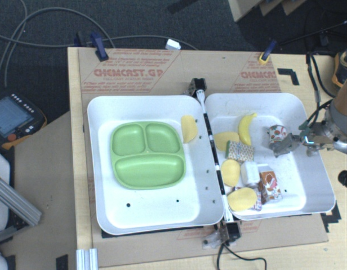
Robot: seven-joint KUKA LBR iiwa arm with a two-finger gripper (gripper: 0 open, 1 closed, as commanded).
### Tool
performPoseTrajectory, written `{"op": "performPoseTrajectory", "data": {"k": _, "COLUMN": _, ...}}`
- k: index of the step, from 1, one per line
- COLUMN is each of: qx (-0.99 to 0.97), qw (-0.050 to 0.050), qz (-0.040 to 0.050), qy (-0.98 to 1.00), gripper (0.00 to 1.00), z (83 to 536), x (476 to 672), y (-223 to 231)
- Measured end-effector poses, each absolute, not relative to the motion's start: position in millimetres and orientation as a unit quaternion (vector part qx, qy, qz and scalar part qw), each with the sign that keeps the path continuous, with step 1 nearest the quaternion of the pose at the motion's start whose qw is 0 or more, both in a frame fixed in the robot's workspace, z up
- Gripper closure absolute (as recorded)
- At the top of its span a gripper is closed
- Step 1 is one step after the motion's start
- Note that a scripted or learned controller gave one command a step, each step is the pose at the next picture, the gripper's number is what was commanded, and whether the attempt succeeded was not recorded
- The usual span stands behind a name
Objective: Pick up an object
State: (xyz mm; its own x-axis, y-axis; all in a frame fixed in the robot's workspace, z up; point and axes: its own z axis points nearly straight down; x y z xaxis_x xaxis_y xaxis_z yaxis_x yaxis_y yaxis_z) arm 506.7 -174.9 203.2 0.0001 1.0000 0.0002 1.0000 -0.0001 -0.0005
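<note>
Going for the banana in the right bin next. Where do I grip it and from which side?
Grip the banana across its middle, coming straight down from above. It lies roughly lengthwise toward the bin's back wall, slightly curved, so set the fingers across its narrow width. Its far end looks free; its near end sits close to the patterned packet and a yellow piece, so staying mid-body or higher probably avoids snagging them.

Cardboard-topped bench (162, 72) bearing two white bins (100, 151) (308, 167) side by side

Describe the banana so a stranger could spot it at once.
Look in the right bin, the one crowded with small things. Near its upper middle lies the banana, above a checkered packet. Its yellow neighbours are rounded lumps; it alone is long and curved.
</note>
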Motion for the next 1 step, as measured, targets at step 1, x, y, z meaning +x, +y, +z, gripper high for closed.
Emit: {"op": "performPoseTrajectory", "data": {"k": 1, "qx": -0.707, "qw": -0.001, "qz": -0.0004, "qy": -0.708, "gripper": 0.0, "z": 169.6, "x": 556.7, "y": -124.2}}
